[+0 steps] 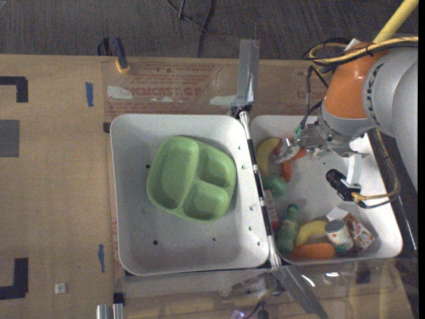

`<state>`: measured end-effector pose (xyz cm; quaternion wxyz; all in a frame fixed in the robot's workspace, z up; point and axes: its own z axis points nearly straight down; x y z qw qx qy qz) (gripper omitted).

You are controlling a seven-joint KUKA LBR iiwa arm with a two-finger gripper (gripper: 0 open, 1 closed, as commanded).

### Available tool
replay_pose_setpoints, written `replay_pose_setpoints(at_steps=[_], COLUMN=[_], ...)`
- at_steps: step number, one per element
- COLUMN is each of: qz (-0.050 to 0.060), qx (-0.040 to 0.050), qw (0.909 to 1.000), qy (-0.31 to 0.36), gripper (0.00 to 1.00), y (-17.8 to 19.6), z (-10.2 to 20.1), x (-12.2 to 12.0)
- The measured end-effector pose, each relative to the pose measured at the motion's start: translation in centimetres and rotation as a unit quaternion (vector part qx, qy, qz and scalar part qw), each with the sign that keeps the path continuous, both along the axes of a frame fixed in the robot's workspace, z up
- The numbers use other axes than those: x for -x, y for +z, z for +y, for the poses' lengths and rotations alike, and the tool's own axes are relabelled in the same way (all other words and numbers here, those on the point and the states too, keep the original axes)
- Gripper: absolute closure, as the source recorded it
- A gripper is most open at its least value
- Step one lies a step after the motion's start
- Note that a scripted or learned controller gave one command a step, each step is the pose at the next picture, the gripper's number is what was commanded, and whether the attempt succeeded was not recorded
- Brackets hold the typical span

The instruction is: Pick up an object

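Note:
My gripper hangs low over the back left part of the right bin, below the arm's orange band. It is right beside a yellow banana and just above a small red-orange piece. A green ball lies a little nearer the front. Whether anything is held is hidden by the wrist.
At the right bin's front lie a green bottle, a second banana, an orange carrot, a white cup and a printed packet. The left bin holds a green divided plate. A black cable fitting hangs by the wrist.

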<state>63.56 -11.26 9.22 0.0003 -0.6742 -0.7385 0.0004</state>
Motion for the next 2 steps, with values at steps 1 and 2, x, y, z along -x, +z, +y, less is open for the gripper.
replay_pose_setpoints(at_steps=[1, 2], qz=[0.001, -0.001], qx=[-0.0001, 0.0004], qw=[1.0, 0.9956], qy=[0.0, -0.094], gripper=[1.0, 1.0], y=[0.9, 9.2], z=[0.0, 4.4], x=[0.0, -1.2])
